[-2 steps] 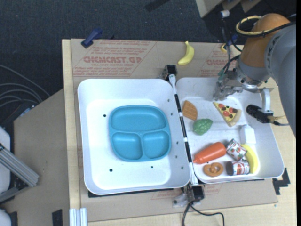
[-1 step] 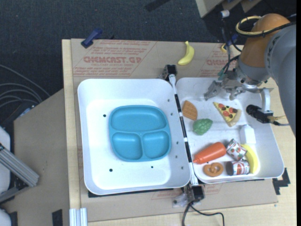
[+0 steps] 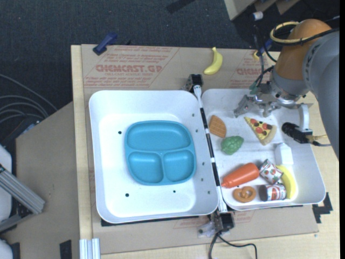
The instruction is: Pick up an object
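Note:
The right bin (image 3: 318, 169) holds several toy foods. A pizza slice (image 3: 260, 129) lies near its far side, with a brown bread piece (image 3: 218, 126) and a green vegetable (image 3: 232, 144) to its left. An orange carrot (image 3: 241, 175), two small cans (image 3: 269, 171) (image 3: 275, 192), a yellow banana (image 3: 289, 181), a round orange piece (image 3: 245, 193) and a white block (image 3: 284, 154) lie toward the near edge. My gripper (image 3: 254, 108) hangs low over the bin's far end, just behind the pizza slice. Its fingers (image 3: 241, 109) are spread open with nothing between them.
The left bin (image 3: 105, 144) holds a blue three-compartment tray (image 3: 159, 151). A second yellow banana (image 3: 214, 62) lies on the cardboard behind the bins, and a blue clip (image 3: 105, 43) sits at the board's far left corner. The arm enters from the upper right.

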Robot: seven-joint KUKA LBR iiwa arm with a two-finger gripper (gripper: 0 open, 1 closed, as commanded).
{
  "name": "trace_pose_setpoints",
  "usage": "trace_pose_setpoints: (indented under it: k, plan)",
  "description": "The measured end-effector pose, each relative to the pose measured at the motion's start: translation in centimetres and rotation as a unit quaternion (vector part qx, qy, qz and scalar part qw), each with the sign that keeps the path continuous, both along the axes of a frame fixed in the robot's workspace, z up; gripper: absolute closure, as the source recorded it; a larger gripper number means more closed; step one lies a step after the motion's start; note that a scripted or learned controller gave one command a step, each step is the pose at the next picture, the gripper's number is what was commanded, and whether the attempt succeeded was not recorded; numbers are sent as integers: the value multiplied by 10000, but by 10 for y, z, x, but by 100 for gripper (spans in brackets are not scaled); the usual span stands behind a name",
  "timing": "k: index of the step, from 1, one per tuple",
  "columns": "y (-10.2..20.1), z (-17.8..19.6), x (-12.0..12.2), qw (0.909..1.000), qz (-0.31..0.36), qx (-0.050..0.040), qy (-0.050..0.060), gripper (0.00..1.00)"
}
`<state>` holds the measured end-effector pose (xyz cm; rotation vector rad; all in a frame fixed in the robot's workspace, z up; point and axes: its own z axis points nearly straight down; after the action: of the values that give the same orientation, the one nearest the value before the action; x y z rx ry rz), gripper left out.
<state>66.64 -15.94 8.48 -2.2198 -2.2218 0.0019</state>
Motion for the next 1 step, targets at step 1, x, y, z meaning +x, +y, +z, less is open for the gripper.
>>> trace_pose_setpoints:
  k: [1]
  plan:
    - [0,11,1,10000,8,-7,-13,100]
